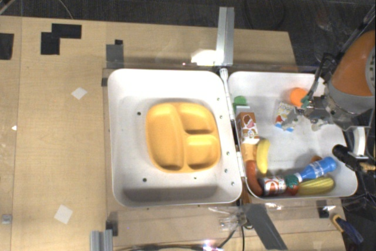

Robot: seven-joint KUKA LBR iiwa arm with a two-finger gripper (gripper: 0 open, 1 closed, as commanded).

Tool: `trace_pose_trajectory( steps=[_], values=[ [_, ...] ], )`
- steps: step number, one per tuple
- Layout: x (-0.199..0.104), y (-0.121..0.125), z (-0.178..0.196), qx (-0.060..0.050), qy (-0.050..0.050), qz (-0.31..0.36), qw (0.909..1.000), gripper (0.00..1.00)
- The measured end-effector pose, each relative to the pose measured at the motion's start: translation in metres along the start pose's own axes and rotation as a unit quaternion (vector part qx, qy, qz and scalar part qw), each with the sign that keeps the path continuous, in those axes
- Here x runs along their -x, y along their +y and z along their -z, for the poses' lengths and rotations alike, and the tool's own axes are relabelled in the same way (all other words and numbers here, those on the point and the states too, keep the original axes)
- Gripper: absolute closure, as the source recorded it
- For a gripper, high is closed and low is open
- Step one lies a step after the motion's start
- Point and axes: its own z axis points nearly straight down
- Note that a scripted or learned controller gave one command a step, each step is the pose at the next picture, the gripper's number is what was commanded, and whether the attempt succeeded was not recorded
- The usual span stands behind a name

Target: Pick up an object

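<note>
The right bin (pixel 329 82) holds several objects. An orange ball (pixel 296 94) lies near its back, with a small crumpled white, red and blue packet (pixel 285 117) just in front of it. Along the left wall are a green item (pixel 239 102), a brown carton (pixel 248 125) and a banana (pixel 262 156). At the front lie a red item (pixel 252 175), a can (pixel 274 186), a yellow item (pixel 316 186) and a blue bottle (pixel 315 170). My gripper (pixel 310 109) hangs over the right bin, right beside the ball and the packet.
The left bin (pixel 126 126) holds a yellow divided plate (pixel 181 136). A metal post (pixel 225 35) stands behind the gap between the bins. The arm's orange band (pixel 354 70) is over the right bin's right edge.
</note>
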Motion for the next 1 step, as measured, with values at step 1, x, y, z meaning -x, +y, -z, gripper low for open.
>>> trace_pose_trajectory(
  steps=[1],
  values=[
    [0.0, 0.0, 0.0, 0.0, 0.0, 0.0, 1.0, 0.0]
  ],
)
